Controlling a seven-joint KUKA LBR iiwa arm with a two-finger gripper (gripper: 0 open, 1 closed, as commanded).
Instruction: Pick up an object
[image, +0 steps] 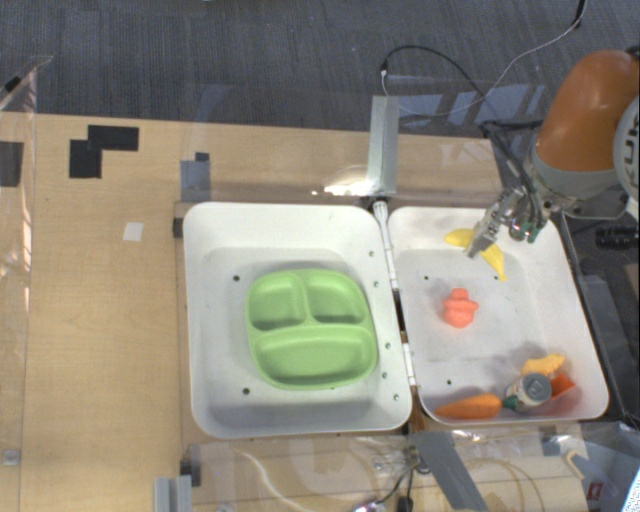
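The right bin (560, 300) holds several small things. A yellow banana-shaped toy (492, 260) lies near its far edge. A salmon-pink toy (459, 308) sits at the bin's middle. An orange carrot (468, 407) lies along the near wall. My gripper (505, 238) hangs over the banana toy's right end, its fingers spread and open with nothing between them. One fingertip (480, 244) stands right at the banana toy, covering part of it.
A green divided plate (312, 328) lies in the left bin (210, 300). In the right bin's near right corner are a yellow piece (545, 365), a small grey-topped item (530, 390) and an orange piece (563, 383). A metal post (384, 140) stands behind the bins.
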